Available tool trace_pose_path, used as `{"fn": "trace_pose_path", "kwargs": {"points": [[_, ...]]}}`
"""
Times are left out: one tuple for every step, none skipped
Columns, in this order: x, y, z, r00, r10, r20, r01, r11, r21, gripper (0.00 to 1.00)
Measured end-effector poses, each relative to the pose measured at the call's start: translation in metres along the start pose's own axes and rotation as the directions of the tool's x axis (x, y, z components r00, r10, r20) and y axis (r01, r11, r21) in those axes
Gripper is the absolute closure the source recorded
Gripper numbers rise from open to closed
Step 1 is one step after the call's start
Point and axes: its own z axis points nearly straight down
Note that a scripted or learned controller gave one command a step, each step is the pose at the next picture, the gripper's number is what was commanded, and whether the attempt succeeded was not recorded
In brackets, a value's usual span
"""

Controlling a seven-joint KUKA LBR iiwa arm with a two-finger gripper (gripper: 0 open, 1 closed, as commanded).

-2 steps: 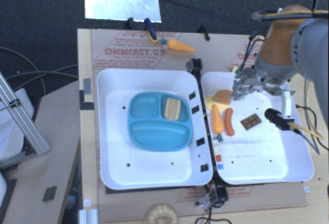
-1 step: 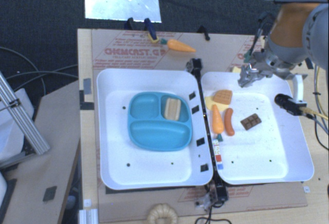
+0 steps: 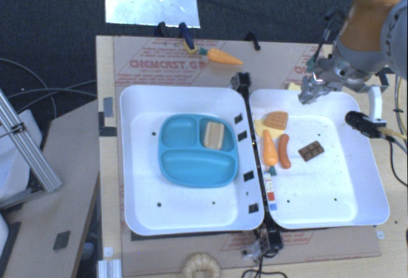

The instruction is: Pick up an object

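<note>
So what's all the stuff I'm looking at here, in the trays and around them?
White bins: 2, side by side on the bench.
Divided plate: 1, blue, left bin.
Bread slice: 1, tan, in the plate's upper right compartment.
Waffle: 1, tan, right bin, upper left.
Carrot: 1, orange, right bin, left side.
Sausage: 1, reddish, beside that carrot.
Chocolate piece: 1, brown, right bin, middle.
Second carrot: 1, orange, on the board behind the bins.
Rope ring: 1, beige, front edge.
Gripper: 1, grey, over the right bin's back rim.
</note>
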Motion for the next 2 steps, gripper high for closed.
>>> {"fn": "trace_pose_path", "kwargs": {"points": [[0.037,-0.040,0.010,1.000,-0.002,-0.001,0.002,1.000,0.007,1.00],[0.064,-0.078,0.012,1.000,-0.002,-0.001,0.002,1.000,0.007,1.00]]}}
